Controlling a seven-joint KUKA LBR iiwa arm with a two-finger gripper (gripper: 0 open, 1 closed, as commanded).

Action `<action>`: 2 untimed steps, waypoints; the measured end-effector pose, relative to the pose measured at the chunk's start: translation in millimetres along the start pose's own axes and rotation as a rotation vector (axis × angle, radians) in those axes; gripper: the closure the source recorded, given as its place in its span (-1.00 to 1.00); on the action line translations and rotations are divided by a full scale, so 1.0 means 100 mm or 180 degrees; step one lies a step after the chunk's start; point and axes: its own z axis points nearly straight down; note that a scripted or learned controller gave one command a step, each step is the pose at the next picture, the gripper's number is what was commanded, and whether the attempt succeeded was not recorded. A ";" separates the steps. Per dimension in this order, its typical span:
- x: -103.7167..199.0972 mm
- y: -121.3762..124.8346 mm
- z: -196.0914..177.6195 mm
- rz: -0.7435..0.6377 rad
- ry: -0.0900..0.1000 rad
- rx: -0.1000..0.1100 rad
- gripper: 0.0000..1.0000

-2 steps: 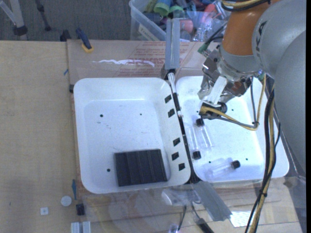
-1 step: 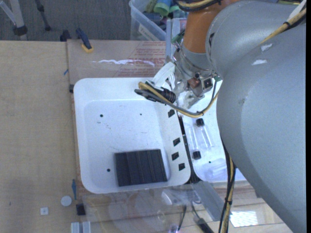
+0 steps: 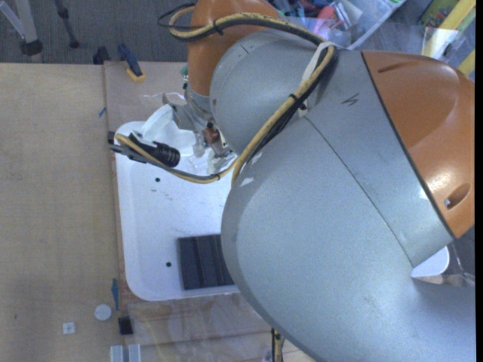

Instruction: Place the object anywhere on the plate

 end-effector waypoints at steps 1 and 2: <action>-0.05 -0.05 -0.86 -0.1289 -0.0016 0.0004 1.00; 0.10 0.04 -0.88 -0.0007 0.0004 -0.0003 1.00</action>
